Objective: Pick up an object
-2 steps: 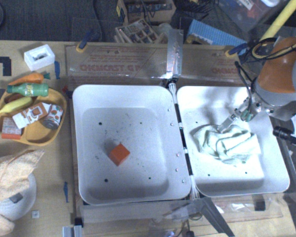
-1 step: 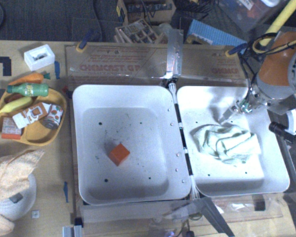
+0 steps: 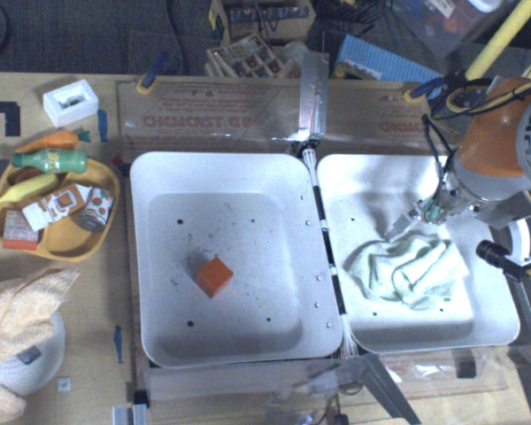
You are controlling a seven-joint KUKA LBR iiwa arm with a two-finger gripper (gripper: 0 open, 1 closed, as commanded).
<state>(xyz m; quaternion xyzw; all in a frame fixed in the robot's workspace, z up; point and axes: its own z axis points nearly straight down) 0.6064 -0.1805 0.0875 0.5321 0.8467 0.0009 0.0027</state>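
Observation:
A pale green and white cloth (image 3: 414, 271) lies crumpled in the right bin (image 3: 496, 326). One corner of it is drawn up into a point toward the upper right. My gripper (image 3: 429, 211) sits at that point, shut on the cloth's corner, with the orange-banded wrist above it at the bin's right side. A small orange cube (image 3: 214, 276) rests on the floor of the left bin (image 3: 159, 193), far from the gripper.
A yellow bowl (image 3: 62, 242) of toy food stands left of the bins, with a small white box (image 3: 70, 102) behind it. A pale cloth (image 3: 18, 312) lies at the lower left. A clear wall (image 3: 221, 118) runs behind the bins.

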